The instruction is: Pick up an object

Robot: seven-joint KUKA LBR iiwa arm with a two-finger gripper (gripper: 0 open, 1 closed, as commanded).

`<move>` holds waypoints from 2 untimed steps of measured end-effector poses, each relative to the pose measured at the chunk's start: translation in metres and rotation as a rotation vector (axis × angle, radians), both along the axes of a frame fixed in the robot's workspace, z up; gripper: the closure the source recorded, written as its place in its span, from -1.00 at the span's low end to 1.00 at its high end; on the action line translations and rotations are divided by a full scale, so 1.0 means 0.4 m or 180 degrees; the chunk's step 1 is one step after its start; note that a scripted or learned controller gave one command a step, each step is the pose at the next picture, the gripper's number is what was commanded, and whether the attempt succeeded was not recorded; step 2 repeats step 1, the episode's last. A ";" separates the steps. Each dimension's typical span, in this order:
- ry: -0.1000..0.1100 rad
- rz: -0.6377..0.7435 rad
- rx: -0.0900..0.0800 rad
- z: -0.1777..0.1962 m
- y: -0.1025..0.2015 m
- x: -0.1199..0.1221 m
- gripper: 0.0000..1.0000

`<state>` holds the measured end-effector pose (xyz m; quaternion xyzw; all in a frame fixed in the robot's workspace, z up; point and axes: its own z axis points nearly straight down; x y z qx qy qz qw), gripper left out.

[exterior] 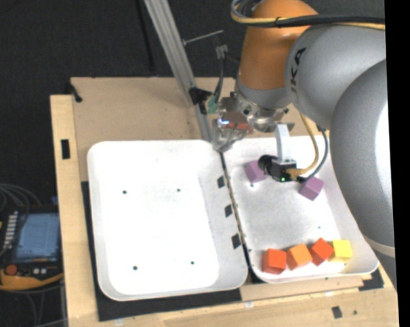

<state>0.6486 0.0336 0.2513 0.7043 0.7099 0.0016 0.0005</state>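
1. Camera view status: treat the pick as not yet done. You can see no block lifted clear of the right bin (282, 217), and none is visibly gripped.
2. Locate the gripper (225, 131). It sits at the far end of the right bin, close to the edge shared with the left bin (160, 215). The wrist body hides the claw, so you cannot tell whether it is wide, narrow or holding anything. Record it as unknown.
3. Locate the candidate objects. All lie on the floor of the right bin.
   - near purple block (254, 172): just beside the gripper and the closest candidate.
   - far purple block (312, 187): further to the right, apart from the first.
   - A row along the near wall, side by side: orange-red block (274, 260), orange block (299, 255), red block (322, 250), yellow block (342, 249).
4. Confirm the count:
   - Bins: two.
   - Purple blocks: two.
   - Orange or red blocks: three.
   - Yellow blocks: one.
   - Blocks in total: six.
5. Remaining work, as a judgement: centre the gripper over one block, descend, close on it and lift. Expect the full grasp sequence to be outstanding.
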 end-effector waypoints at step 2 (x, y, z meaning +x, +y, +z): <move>0.0005 -0.0007 0.0000 0.010 0.119 0.029 1.00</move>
